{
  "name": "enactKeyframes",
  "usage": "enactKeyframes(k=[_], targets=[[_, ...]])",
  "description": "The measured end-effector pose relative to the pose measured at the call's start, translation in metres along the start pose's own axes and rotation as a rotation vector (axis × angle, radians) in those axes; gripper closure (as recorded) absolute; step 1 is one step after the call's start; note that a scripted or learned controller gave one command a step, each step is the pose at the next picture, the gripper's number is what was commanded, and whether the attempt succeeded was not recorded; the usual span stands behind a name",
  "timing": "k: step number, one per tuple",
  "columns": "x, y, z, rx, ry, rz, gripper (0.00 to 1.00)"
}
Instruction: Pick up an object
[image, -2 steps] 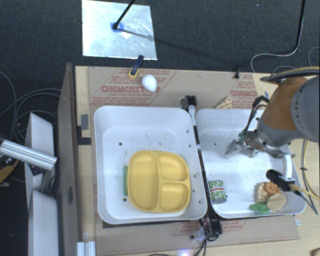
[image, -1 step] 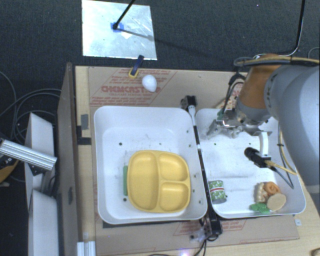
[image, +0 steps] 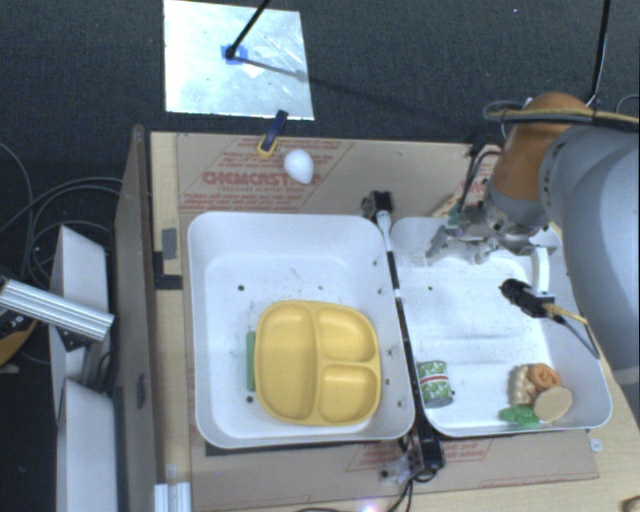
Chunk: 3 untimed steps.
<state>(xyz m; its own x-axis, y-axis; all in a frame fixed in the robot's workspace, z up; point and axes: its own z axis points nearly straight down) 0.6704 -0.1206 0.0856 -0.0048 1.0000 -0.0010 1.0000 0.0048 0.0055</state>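
A yellow divided plate (image: 318, 362) lies in the left bin (image: 230, 250); the gripper (image: 462, 243) hangs at the far end of the right bin (image: 470, 320), toy food (image: 540, 395) in its near corner

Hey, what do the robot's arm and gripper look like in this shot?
The arm is a thick, rounded grey casing with a smooth finish. An orange band wraps it above the wrist, and a thin cable crosses the top of that band. The gripper is a small, silvery metal piece, much slimmer than the arm.

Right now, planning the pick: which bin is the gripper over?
The bin at the view's right, with the small can; the other bin holds the yellow tray.
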Motion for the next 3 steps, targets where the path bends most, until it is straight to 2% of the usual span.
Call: enactKeyframes(k=[1,2,3], targets=[[0.033,-0.089,0.001,0.013,0.004,0.004,0.00],[0.019,0.002,-0.001,-0.005,-0.001,-0.002,0.00],[0.019,0.000,-0.011,-0.001,-0.001,-0.002,1.00]])
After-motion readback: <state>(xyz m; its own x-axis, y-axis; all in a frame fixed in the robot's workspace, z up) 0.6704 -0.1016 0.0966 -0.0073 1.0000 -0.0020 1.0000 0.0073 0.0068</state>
